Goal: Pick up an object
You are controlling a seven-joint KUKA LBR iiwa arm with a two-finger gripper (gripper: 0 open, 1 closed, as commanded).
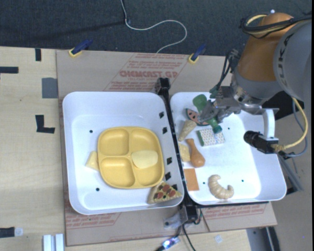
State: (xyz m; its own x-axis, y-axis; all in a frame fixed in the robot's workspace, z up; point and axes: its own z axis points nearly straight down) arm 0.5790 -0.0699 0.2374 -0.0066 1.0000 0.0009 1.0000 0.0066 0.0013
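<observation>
My gripper (211,114) hangs low over the upper left part of the right bin (261,177), below the arm's orange band. A green piece (200,101) lies just to its left, and a second bit of green (216,126) shows under it. Whether the green touches the gripper is hidden. Close by are a small brown item (191,114), a cream cone (187,129) and a checkered green-white square (210,137). Further down lie an orange drumstick shape (195,153), a flat orange square (191,179) and a curled tan shrimp shape (220,187).
The left bin (78,119) holds a yellow divided plate (126,158) with a pale disc (145,158) in it. A yellow wedge (91,161) and a pizza slice (165,192) lie there too. A black divider (170,135) separates the bins. A black fitting (256,139) on the arm overhangs the right bin.
</observation>
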